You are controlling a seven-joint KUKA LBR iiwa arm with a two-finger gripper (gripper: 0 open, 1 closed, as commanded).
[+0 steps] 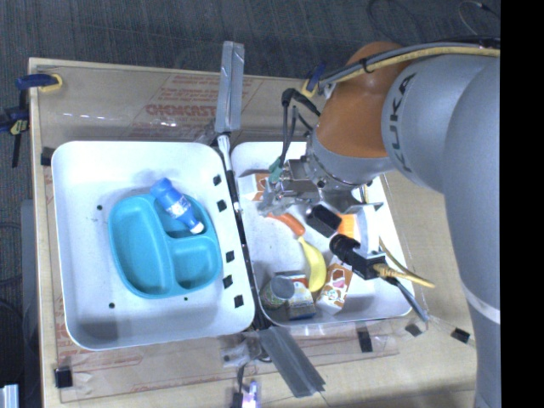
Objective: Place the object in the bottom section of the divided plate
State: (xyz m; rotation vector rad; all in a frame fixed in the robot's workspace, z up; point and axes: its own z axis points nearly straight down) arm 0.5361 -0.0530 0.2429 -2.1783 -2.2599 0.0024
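A: Looking down on a bench [127, 83] with two white bins side by side. What sits in the left bin [76, 228]?

B: A blue divided plate [140, 253] lies near its middle. A small blue bottle [177, 204] rests tilted on the plate's top right section, near the divider between the bins.

A: And the arm?

B: The grey arm [442, 100] with its orange band hangs over the right bin [387, 308]. Its gripper [276, 195] is low near that bin's top left corner; whether its fingers are apart or together cannot be told.

A: What else is in there?

B: A banana [314, 263], a small carton [337, 286] and a round tin [278, 292] lie along the bottom edge.
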